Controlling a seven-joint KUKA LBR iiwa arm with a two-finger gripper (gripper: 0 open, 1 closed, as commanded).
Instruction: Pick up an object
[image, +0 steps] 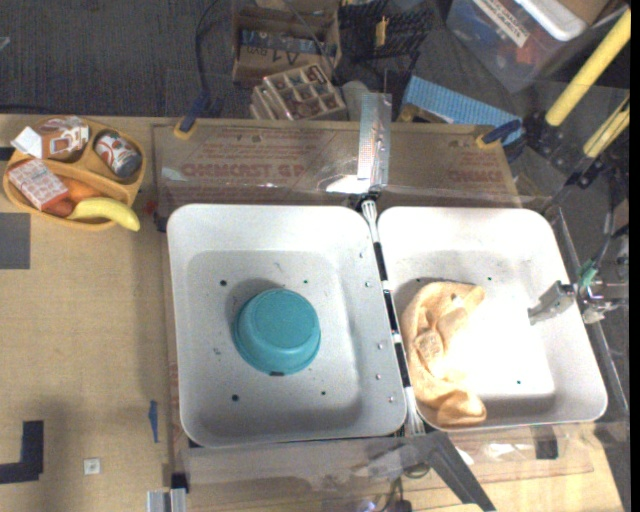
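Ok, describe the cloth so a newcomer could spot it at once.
Find the two white bins side by side and take the right bin. The cloth lies crumpled along its left side, against the divider. It is soft, pale yellow-orange and folded, unlike the round teal bowl upside down in the left bin.

You look down on a table (90, 340) carrying two shallow white bins side by side. In the left bin (200, 240), a teal bowl (278, 331) sits upside down near the centre, apart from every wall. In the right bin (500, 240), a crumpled yellow cloth (443, 345) lies against the wall nearest the left bin, reaching toward the front corner. At the right bin's far right rim you see the claw (560, 298), a blurred grey shape over the edge, well apart from the cloth. At the table's upper left corner, a yellow tray (20, 185) holds a banana (108, 211) and small packets.
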